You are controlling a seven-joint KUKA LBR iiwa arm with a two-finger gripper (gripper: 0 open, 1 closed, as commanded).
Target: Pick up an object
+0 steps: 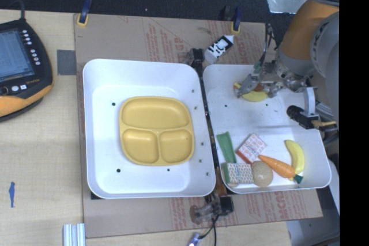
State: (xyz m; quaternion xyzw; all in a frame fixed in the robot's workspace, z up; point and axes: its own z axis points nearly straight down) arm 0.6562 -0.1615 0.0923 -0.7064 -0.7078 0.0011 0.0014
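Note:
My gripper (256,87) hangs low over the far part of the right bin (262,118). It is directly above a small yellow object (253,97) with a bit of red beside it. Whether that object is held or just lying beneath cannot be seen. In the bin's near end lie a banana (296,155), an orange carrot (277,166), a beige round item (262,175), a green bar (225,146), a red-and-white packet (252,148) and a patterned packet (238,173).
The left bin (101,124) holds a yellow divided plate (157,129). A teach pendant (17,66) lies on the bench at far left. A black-and-white object (219,47) sits behind the bins. The arm's grey body (314,37) fills the far right.

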